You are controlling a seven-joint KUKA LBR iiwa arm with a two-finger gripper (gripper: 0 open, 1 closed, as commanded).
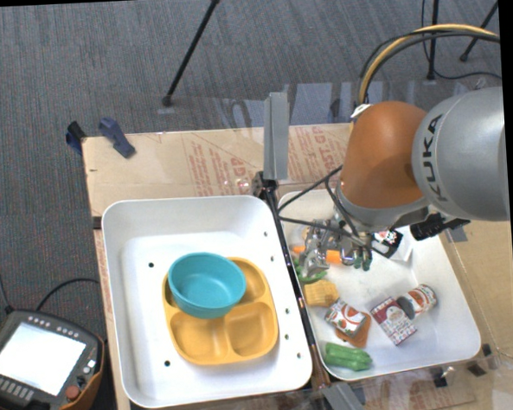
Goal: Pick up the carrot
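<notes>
Right bin [458, 317] is crowded. We cannot tell the gripper [342, 251] state (wrist hides it); it hangs over the carrot [332, 257], may snag the corn [320, 292].

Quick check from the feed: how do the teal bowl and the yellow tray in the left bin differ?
The bowl is teal and round; the tray is yellow and roughly square with rounded corners. The bowl is one deep cavity, while the tray is shallow and split into compartments. The bowl is smaller and sits on the tray's upper-left part; the tray rests on the left bin floor. Both look like smooth plastic dishes.
</notes>
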